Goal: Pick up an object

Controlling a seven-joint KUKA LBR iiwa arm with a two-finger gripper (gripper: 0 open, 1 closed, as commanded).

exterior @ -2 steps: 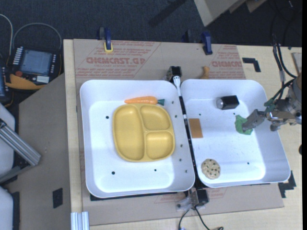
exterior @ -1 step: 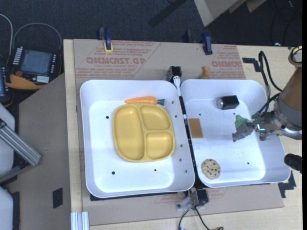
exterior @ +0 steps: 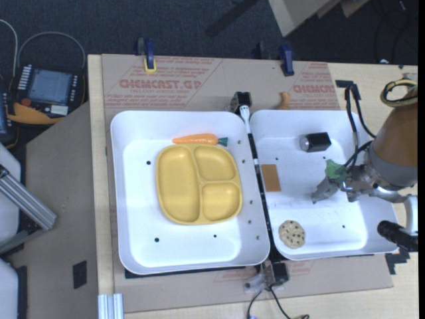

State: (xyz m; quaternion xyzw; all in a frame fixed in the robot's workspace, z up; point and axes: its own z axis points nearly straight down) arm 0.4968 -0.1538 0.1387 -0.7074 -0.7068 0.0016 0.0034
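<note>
On the brown cardboard-covered surface (exterior: 199, 78) the left shallow white bin (exterior: 133, 244) holds a yellow plastic plate with three compartments (exterior: 198, 182), lying flat near the bin's middle. Just beyond the plate's far edge lies an orange toy carrot with a green tip (exterior: 197, 139), close beside the plate and stretched along the bin's far wall.

The right shallow white bin (exterior: 332, 241) touches the left one along a shared rim. Near that rim a small flat brown rectangular card (exterior: 270, 177) lies on the bin floor. Nearer the front, a round speckled biscuit (exterior: 291, 233) rests well apart from the card. Toward the far wall sits a small dark cylindrical block with a pale end (exterior: 315, 141).

The grey arm with its orange band (exterior: 400, 138) reaches in from the right, and its tool (exterior: 327, 190) is low over the right bin's floor, between the dark block and the biscuit. A small green object (exterior: 334, 170) sits right against the tool; whether it is gripped cannot be told, nor whether the tool is released or clenched.
</note>
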